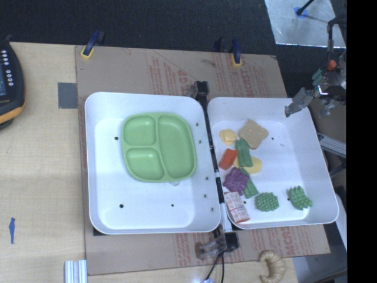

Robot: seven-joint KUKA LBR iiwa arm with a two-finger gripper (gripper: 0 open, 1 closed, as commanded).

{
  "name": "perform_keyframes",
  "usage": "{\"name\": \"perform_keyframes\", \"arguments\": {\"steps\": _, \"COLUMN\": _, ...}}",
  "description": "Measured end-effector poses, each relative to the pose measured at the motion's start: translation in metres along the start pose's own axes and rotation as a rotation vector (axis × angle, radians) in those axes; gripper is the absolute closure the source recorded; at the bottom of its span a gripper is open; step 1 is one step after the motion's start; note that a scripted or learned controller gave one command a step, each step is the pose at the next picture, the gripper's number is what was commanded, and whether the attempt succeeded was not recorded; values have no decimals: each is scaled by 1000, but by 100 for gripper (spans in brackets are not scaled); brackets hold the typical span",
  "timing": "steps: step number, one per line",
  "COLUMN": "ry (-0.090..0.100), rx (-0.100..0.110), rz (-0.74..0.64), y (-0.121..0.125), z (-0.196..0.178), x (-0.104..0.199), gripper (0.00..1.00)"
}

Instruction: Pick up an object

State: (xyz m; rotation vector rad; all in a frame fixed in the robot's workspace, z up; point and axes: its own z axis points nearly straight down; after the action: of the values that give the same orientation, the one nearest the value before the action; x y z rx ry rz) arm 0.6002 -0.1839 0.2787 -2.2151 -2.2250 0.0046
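Camera view, looking down on the bench. The gripper point(295, 105) sits over the right bin point(315, 158), up at its one o'clock corner, just inside the rim. From here I can't tell whether it is open or closed, and nothing shows in its grasp. The grey arm point(330, 87) comes in from three o'clock.

The pickable pieces are all in that right bin, well apart from the gripper and bunched toward the bin's nine o'clock side. There's a tan bread slice point(254, 133) at the top of the cluster. A yellow piece point(227, 137) lies just beside it at nine o'clock, and a green pickle point(242, 152) below touches an orange piece point(227, 158). A purple grape bunch point(235, 180) lies further down, and a small red-and-white carton point(236, 207) rests against the rim at seven o'clock. Two bumpy green pieces lie apart along the six o'clock edge, one point(266, 201) near the middle, the other point(300, 197) toward five o'clock.

The left bin point(106, 205) holds a green divided plate point(159, 147), lying flat slightly toward twelve o'clock of its centre.
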Motion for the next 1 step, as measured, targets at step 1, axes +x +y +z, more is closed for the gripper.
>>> {"name": "perform_keyframes", "arguments": {"steps": 1, "ry": 4, "rx": 10, "rz": -8, "y": 6, "z": 132, "x": 79, "gripper": 0}}
